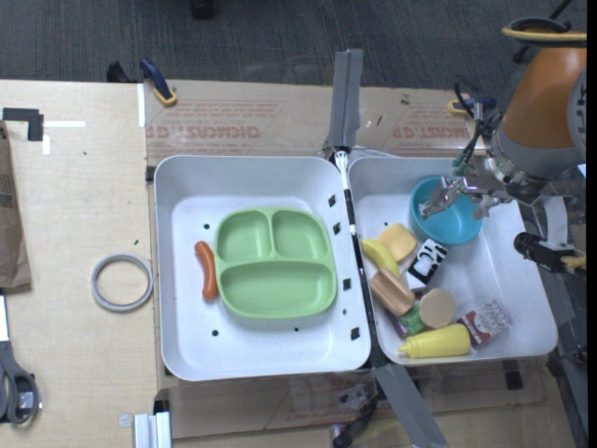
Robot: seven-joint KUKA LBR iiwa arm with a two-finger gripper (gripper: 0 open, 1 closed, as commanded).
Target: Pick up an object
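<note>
— Where is the tool [464, 192]?
— Over the far end of the right bin [532, 329], at the blue bowl's [448, 220] right rim.
— Spread or pressed together?
— Can't tell.
— Holding anything?
— Nothing visibly; the bowl sits just left of and beneath it.

— Where am I driving this thing?
— A robotics lab, I'd say: my camera looks down on a plywood bench [65, 185] with two white bins [173, 278], toy food, clamps [159, 82], a tape roll [122, 281] and grey office carpet [280, 17].
</note>
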